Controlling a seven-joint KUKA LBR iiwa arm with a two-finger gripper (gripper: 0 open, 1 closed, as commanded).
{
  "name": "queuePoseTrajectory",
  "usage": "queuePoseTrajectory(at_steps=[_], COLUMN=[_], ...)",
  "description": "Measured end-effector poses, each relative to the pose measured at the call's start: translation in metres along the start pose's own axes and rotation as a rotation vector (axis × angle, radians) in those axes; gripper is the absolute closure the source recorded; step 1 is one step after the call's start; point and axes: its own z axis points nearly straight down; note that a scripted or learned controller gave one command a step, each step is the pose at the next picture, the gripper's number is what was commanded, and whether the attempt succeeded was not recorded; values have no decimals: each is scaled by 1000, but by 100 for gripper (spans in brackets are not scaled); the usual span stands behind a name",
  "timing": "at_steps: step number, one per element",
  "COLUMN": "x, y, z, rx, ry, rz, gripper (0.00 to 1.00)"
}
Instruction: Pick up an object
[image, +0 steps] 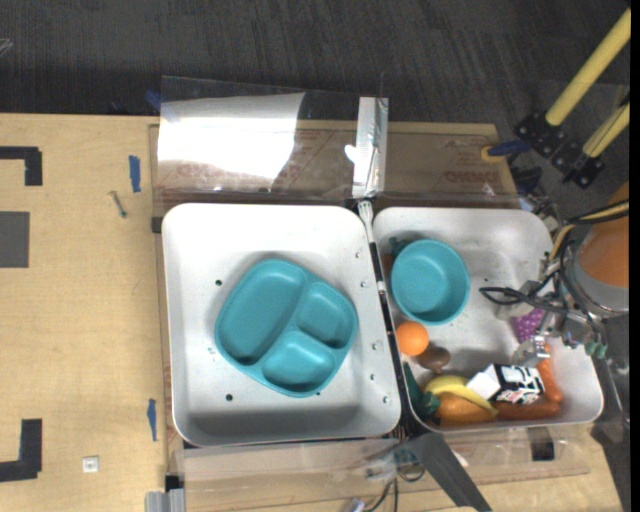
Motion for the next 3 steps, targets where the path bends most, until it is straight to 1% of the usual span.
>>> queuePoseTrajectory(at_steps=[1, 2, 3], x=[38, 39, -53], y=[23, 15, 38], z=[-5, -6, -119], rx=[6, 12, 6], ry=[-20, -32, -5], rz=[103, -456, -582], gripper=[0, 0, 0])
